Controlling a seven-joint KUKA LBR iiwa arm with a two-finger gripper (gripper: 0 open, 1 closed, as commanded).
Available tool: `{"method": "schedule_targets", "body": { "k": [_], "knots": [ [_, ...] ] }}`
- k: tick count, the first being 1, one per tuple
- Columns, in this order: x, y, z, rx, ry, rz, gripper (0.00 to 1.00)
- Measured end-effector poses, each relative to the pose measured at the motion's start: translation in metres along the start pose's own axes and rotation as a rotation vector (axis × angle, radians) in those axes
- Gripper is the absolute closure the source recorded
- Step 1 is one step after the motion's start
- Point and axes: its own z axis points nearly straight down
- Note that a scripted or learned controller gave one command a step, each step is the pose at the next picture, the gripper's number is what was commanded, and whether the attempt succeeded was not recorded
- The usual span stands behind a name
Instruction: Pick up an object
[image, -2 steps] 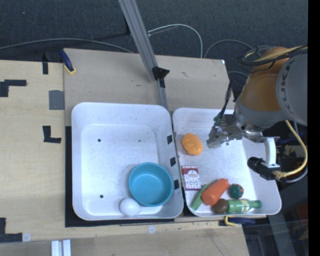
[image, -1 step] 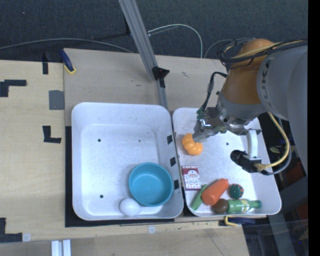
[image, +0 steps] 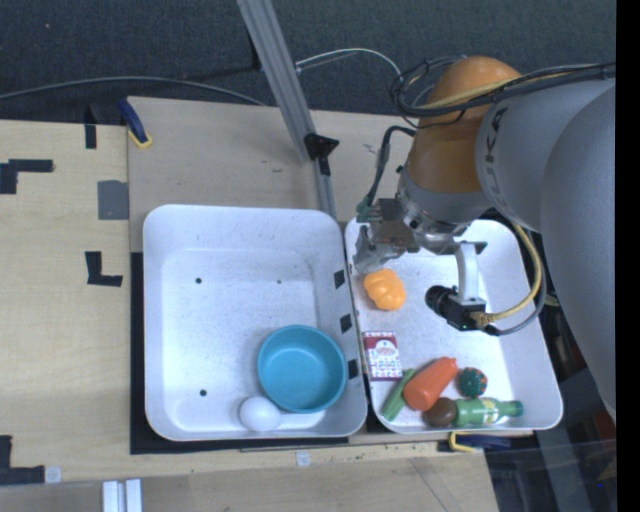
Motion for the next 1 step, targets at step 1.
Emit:
{"method": "schedule_targets", "body": {
  "k": [1],
  "knots": [
    [0.0614, 0.0175, 0.0055, 0.001, -0.001, -0.001, 1.0]
  ]
}}
